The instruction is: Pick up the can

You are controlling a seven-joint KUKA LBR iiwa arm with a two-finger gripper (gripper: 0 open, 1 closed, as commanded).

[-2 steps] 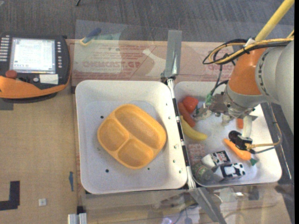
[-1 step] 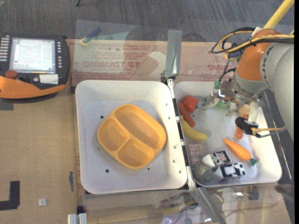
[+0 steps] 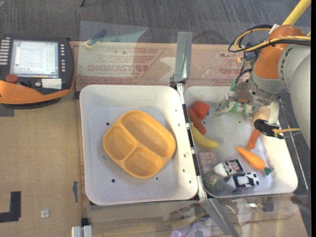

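The can lies on its side in the front left corner of the right bin, with its round end facing the front and a patterned label along its body. My gripper hangs over the back of the same bin, well away from the can and just right of a red pepper. Its fingers stand open with nothing between them. The grey arm with its orange band comes in from the right above it.
A banana, a carrot, a small orange piece and two black-and-white toys share the right bin; the toys touch the can's right side. A yellow divided plate sits in the left bin. A teach pendant lies far left.
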